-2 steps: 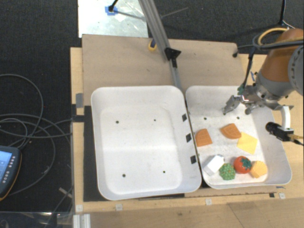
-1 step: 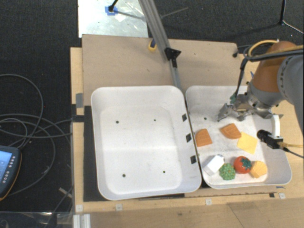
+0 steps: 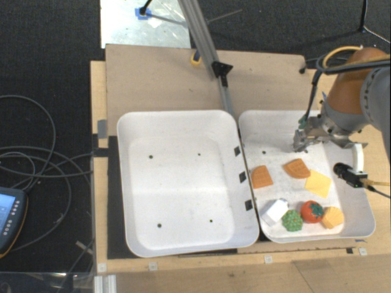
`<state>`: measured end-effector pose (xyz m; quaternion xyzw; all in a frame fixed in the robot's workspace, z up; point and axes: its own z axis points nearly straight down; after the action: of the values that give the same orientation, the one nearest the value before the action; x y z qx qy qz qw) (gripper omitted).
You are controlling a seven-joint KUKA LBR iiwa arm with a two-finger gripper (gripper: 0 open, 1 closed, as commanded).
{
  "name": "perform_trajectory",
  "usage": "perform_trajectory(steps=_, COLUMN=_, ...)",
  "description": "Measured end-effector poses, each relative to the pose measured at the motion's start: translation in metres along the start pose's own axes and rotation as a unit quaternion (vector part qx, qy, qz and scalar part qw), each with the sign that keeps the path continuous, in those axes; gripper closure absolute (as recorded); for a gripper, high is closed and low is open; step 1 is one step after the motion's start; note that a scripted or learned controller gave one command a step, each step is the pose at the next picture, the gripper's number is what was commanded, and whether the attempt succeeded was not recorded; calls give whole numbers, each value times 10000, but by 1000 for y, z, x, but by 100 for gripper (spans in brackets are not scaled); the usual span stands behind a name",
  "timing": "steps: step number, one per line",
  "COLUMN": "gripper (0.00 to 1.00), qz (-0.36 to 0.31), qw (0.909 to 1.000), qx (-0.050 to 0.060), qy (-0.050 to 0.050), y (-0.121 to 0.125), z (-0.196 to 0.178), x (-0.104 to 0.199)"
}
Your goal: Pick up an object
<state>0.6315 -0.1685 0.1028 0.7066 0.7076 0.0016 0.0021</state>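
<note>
My bench (image 3: 159, 78), a tan board, bears two shallow white bins side by side: the left bin (image 3: 183, 182) and the right bin (image 3: 269, 127), their inner rims touching, with a yellow piece (image 3: 195, 58) near the far edge.

The arm (image 3: 372, 96) was grey, with a rounded orange band (image 3: 357, 81) above the wrist. A yellow cable (image 3: 342, 52) looped over it, and a small metal gripper (image 3: 301, 140) hung below.
</note>
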Motion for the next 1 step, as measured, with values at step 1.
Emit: perform_trajectory(steps=1, gripper=100, qz=-24, qw=10000, qx=-11, qy=-2, y=5, z=-52, x=10)
